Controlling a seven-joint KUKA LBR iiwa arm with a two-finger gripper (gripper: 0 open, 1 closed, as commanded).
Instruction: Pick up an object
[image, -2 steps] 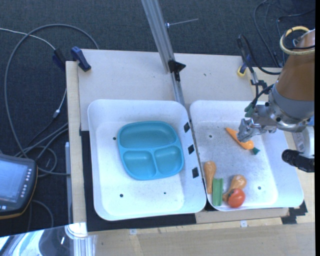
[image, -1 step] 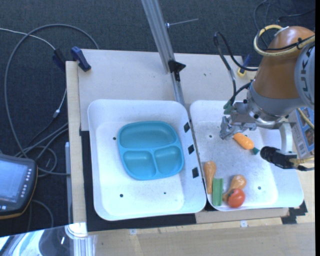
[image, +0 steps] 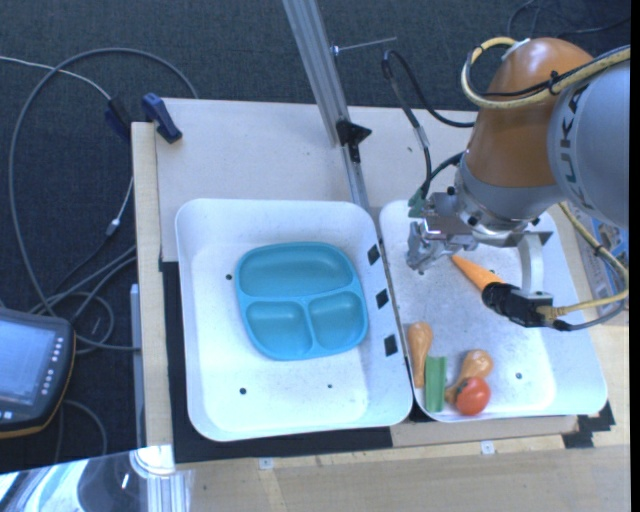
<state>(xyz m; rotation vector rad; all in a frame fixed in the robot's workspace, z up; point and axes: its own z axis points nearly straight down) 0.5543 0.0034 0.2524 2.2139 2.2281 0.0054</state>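
Observation:
My gripper (image: 424, 248) hangs over the upper left part of the right bin (image: 540, 350), under the orange wrist band. An orange carrot (image: 470, 269) lies just to its right, partly hidden by the arm. At the bin's front lie a small orange piece (image: 419, 340), a green stick (image: 435, 384), a red tomato (image: 472, 397) and a tan piece (image: 476, 363), all well below the gripper.
A blue divided plate (image: 300, 298) sits in the left bin (image: 215, 330). A metal pole (image: 325, 70) slants up at the back between the bins. A black cable plug (image: 512, 301) hangs over the right bin near the carrot.

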